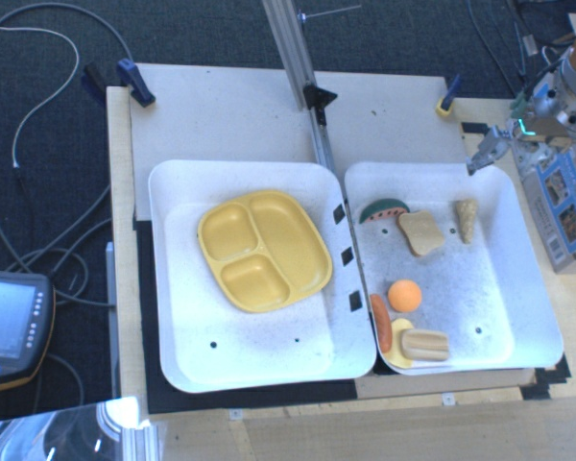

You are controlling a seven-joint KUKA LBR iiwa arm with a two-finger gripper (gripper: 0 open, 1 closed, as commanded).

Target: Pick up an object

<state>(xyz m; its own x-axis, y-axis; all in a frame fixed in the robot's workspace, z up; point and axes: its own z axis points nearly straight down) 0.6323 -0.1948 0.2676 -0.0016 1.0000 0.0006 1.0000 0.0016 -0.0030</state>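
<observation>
The right bin [518, 286] holds several toy foods. A watermelon slice [384, 209] and a tan bread slice [422, 231] lie near its far left, with a small beige piece [466, 219] to their right. Closer to the front sit an orange ball [404, 296], a red-orange carrot-like stick [381, 323] and a tan roll [425, 345] on a yellow banana. My gripper [483, 154] hovers over the bin's far right corner, apart from all of them, with nothing seen in it.
The left bin [173, 257] carries a yellow divided plate [264, 250]. A metal pole [288, 36] rises at the back between the bins. Blue clamps [134, 80] mark the bench corners. Cables and a tablet [10, 325] lie on the floor at the left.
</observation>
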